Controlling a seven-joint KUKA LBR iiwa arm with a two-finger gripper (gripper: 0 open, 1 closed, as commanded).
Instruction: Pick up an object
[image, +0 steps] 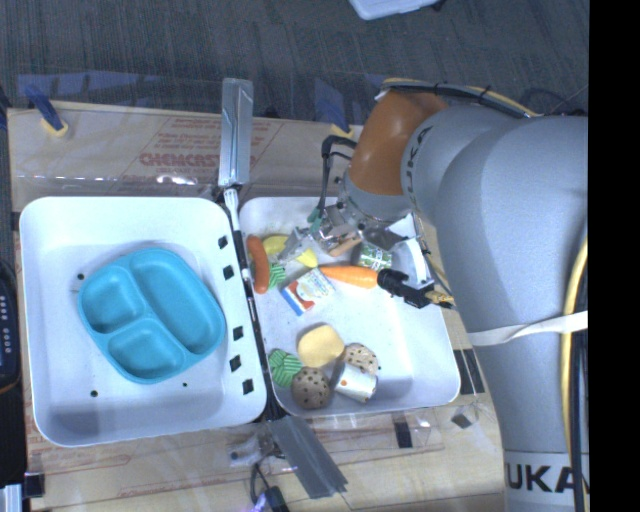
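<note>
My gripper (318, 232) reaches down into the back of the right bin (425, 345), under the orange wrist band. It hangs over a cluster of toy food: an orange carrot (349, 276), a yellow piece (305, 259) and a green can (375, 259). A reddish sausage (258, 262) lies along the bin's left wall, just left of the gripper. A small printed packet (312, 290) rests in front of the carrot. Whether the gripper touches any of these is hidden by the wrist.
Near the right bin's front lie a yellow round piece (320, 345), two chocolate-chip cookies (312, 387), a small tin (356, 383) and a green striped item (283, 367). The left bin (60, 260) holds a blue divided tray (150, 312). The arm's grey body covers the right side.
</note>
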